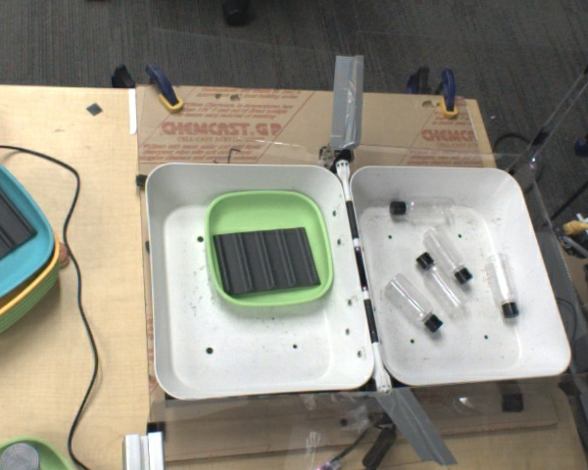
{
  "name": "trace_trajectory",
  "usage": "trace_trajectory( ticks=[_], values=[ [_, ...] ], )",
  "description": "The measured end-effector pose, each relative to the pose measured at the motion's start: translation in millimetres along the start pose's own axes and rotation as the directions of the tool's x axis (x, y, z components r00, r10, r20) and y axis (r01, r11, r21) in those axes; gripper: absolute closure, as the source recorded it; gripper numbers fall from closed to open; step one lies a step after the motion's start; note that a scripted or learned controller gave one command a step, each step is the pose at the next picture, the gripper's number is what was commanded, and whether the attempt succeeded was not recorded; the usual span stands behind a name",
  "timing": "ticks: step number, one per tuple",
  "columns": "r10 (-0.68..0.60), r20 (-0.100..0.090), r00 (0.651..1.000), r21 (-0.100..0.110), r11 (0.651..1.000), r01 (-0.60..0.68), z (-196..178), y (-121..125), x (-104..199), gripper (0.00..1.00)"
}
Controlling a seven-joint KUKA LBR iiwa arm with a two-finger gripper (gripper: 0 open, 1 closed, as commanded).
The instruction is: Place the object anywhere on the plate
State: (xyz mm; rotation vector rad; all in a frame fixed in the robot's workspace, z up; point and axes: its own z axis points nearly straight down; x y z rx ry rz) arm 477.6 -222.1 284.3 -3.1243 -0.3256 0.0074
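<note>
Camera view, glossy green square plate (269,225) with ribbed dark insert, clear plastic vials (445,260).

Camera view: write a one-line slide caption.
Green plate holding a dark ribbed insert in the left bin; clear capped tubes scattered in the right bin.

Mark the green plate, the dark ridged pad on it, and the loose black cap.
green plate (268,210): camera view, far rim.
dark ridged pad (268,260): camera view, its middle.
loose black cap (398,208): camera view, its top.
</note>
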Motion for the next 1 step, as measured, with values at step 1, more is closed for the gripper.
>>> trace_trajectory(
  ticks=[1],
  values=[
    [0.01, 0.001, 1.0, 0.001, 1.0, -0.01, 28.9, 0.1, -0.5, 0.0]
  ],
)
